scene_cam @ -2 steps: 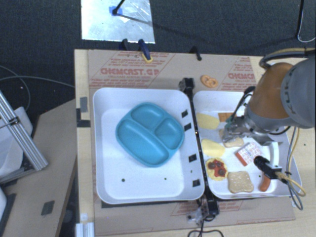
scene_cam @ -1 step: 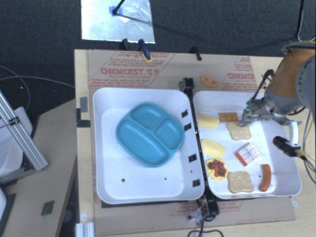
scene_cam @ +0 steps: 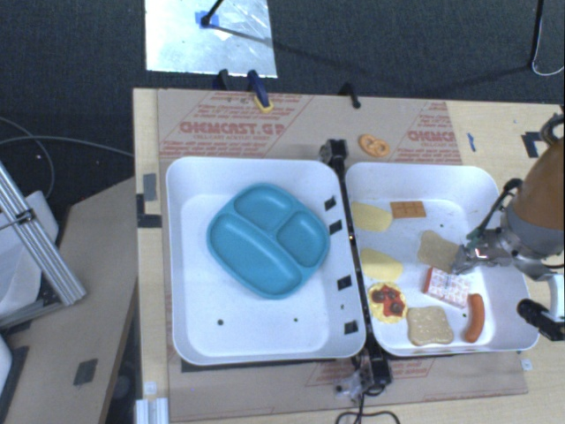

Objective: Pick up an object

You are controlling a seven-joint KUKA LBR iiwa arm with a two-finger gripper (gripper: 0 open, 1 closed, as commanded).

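In the right bin (scene_cam: 481,184), at the lower right of the frame, toy food lies scattered: two yellow pieces (scene_cam: 372,216), an orange cracker (scene_cam: 407,209), a tan slice (scene_cam: 436,249), a red-and-white packet (scene_cam: 446,287), a piece of toast (scene_cam: 429,326), a sausage (scene_cam: 475,317) and a red-topped piece (scene_cam: 387,300). The pincer (scene_cam: 470,256) sits low at the tan slice's right edge, just above the packet; whether it is clenched or released cannot be told. The left bin (scene_cam: 190,193) holds a blue divided plate (scene_cam: 267,239). A small pretzel (scene_cam: 374,145) lies on the tabletop (scene_cam: 309,122) above the bins.
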